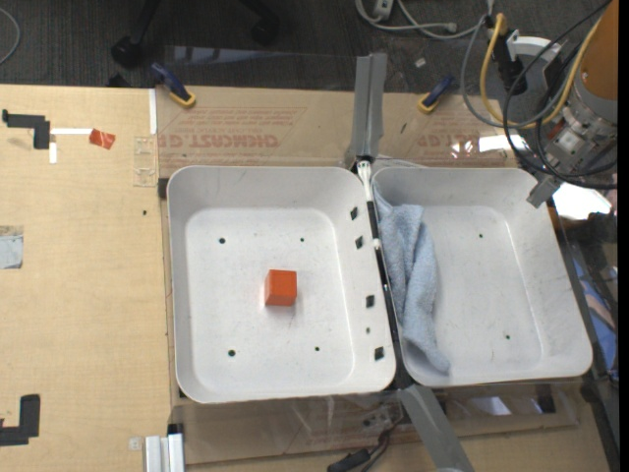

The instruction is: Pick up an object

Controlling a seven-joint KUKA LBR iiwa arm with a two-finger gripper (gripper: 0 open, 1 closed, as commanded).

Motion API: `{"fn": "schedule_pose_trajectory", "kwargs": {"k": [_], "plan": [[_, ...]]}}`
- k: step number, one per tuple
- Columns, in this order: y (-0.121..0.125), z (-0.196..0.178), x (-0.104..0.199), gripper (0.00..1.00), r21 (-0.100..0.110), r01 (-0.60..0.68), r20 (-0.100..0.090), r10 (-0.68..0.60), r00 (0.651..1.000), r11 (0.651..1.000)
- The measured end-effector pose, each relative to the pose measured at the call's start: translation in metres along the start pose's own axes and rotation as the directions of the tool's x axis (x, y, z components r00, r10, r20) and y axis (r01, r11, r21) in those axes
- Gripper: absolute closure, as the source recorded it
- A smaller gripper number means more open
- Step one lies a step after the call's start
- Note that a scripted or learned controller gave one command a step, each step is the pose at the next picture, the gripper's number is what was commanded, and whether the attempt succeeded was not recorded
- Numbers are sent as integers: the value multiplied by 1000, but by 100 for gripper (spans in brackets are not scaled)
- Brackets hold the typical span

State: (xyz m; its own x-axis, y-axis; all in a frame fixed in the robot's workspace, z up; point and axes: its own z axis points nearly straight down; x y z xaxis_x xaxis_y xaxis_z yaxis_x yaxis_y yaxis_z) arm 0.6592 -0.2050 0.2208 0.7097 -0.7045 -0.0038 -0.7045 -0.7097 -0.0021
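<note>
We see the block [281, 288] near the middle of the left bin [197, 205] | cloth [411, 283] along the right bin's [550, 293] left side | arm [590, 96] far right, well apart from the block

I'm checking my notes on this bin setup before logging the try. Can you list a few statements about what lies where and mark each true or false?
1. The orange cube lies in the left bin. True.
2. The blue-grey cloth lies in the same bin as the cube. False: it lies in the right bin, along that bin's left wall.
3. The cube touches the cloth. False: they are apart, in separate bins.
4. The arm is at the upper right, outside both bins. True.
5. The cloth is spread flat over the whole bin floor. False: it is bunched in a strip at one side.
</note>
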Motion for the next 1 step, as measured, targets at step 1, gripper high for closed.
{"fn": "schedule_pose_trajectory", "kwargs": {"k": [1], "plan": [[-13,57,-12,100,2,-134,0,134,991,991]]}}
